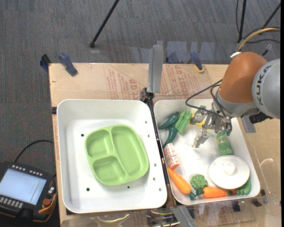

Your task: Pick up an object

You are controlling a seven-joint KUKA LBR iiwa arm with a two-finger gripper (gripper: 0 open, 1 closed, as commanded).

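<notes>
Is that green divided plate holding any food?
Empty: all three compartments of the green plate show bare green, in the left bin.

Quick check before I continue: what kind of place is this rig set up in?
Probably a robotics lab: a plywood bench bears two white bins, carpet floor, tripod legs behind, a teach pendant at lower left, and toy food like a carrot.

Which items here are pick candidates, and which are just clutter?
Pick candidates, right bin:
carrots, broccoli, white lid, green bottle, green peppers, small can; gripper above them.

Clutter:
green divided plate in left bin, teach pendant, clamps.
</notes>
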